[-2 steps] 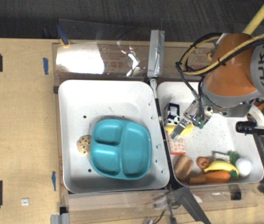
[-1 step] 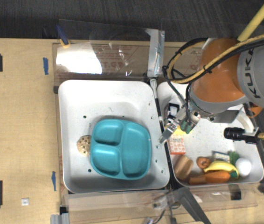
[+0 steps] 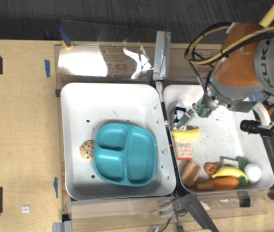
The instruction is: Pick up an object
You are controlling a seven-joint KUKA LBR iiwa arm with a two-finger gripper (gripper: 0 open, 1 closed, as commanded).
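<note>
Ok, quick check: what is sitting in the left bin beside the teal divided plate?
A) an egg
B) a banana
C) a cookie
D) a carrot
C: a speckled cookie lies against the left edge of the teal divided plate in the left bin.

Tan bench top (image 3: 16, 144), dark carpeted floor (image 3: 103, 4), blue tape marks (image 3: 47, 67)

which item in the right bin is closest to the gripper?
The yellow-topped packet, at the bin's left wall, just below the gripper. The banana, carrot and white egg cluster at the bin's near edge.
</note>
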